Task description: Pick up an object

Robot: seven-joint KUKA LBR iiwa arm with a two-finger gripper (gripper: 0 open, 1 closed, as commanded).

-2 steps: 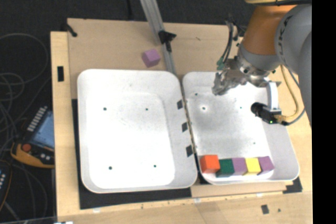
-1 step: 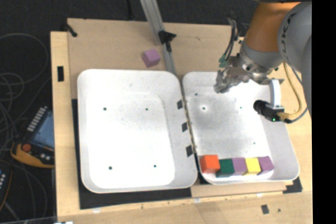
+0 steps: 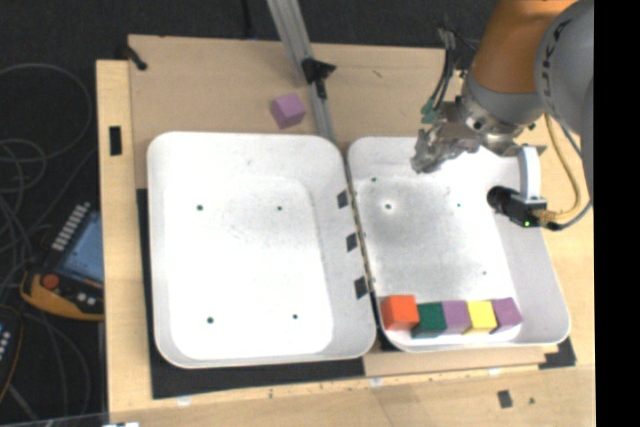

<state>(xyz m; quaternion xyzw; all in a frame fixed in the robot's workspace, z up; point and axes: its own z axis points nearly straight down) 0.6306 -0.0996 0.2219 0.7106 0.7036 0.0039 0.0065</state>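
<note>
Tool (image 3: 432, 158) grip state unclear, over right bin's (image 3: 530, 255) far edge; blocks (image 3: 453, 315) lined along near wall.

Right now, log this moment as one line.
tool: over right bin far edge | blocks: near wall, untouched | purple cube: on bench

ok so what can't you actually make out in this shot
- Pincer: in the camera view it is a small dark blur above the right bin; open or shut can't be told.
- Arm: its base is cut off by the right edge.
- Blocks: five in a row against the bin's near wall; whether they touch each other is too small to tell.
- Handheld device: cut off by the left edge.
</note>
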